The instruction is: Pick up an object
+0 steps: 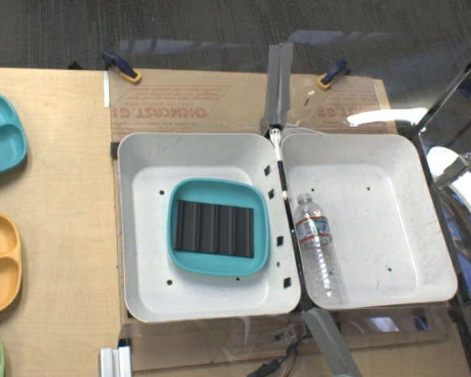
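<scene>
**Bottle lies against the divider, on the side away from the arm's entry**

Camera view: two white bins sit side by side on the bench. The right bin [392, 210] holds one thing, a clear plastic water bottle [315, 246] lying on its side. It rests close along that bin's left wall, just beside the divider between the bins. Its long axis runs from the far side toward the near side. The cap points away from the camera and the base sits near the bin's near-left corner, tilted slightly rightward.

The left bin [145, 210] holds a teal tray [218, 269] with a dark ribbed insert [216, 228], lying flat in the middle.

The arm reaches in from the right, so the bottle is likely the nearer target, though it lies across the whole floor of the right bin from that side. A grasp would probably need to close across the bottle's narrow width, left to right. The adjacent wall leaves little room on the left side, and the round body may roll.
</scene>
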Available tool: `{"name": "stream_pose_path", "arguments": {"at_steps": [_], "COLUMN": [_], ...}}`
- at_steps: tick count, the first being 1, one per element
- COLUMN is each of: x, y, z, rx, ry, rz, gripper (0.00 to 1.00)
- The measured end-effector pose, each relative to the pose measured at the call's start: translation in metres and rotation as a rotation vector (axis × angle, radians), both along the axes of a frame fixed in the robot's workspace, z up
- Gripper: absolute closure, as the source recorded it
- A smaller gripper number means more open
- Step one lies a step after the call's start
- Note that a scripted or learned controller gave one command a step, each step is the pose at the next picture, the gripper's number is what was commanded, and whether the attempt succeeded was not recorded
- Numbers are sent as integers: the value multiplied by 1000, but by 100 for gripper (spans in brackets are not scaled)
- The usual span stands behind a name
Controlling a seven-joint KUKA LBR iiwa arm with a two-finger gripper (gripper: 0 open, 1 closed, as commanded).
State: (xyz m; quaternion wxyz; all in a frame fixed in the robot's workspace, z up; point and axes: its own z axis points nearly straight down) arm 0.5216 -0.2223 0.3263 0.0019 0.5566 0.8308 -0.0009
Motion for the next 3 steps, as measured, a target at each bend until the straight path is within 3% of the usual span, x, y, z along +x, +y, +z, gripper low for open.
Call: {"name": "stream_pose_path", "arguments": {"at_steps": [1,2,3], "x": [35,35,18], "y": [1,42,5], "z": [-6,-16,-17], "rx": [1,3,2], "ry": [1,3,2], "rz": [118,194,164], "gripper": [0,0,0]}}
